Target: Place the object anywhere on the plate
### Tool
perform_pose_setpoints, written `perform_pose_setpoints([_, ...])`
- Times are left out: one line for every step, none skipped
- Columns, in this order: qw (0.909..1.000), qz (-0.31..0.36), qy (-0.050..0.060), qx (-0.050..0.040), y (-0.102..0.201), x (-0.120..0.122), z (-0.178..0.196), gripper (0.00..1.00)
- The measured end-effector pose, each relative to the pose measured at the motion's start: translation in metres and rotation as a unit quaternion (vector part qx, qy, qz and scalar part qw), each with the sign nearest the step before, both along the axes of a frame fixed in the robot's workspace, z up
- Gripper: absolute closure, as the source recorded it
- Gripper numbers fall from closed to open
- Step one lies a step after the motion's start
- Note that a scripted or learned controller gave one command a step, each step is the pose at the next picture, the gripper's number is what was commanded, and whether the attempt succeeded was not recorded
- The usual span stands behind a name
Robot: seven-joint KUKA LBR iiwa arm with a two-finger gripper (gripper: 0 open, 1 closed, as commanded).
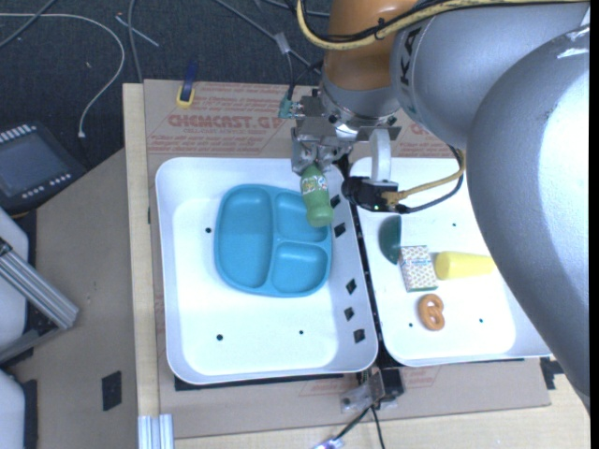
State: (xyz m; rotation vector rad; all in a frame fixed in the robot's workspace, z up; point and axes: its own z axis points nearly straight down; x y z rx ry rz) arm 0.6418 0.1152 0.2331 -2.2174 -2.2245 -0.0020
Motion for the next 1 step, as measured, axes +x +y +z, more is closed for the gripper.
perform_pose_setpoints([1.0000, -0.001, 0.000, -0.0003, -0.0015, 0.0001, 0.0004, 0.00])
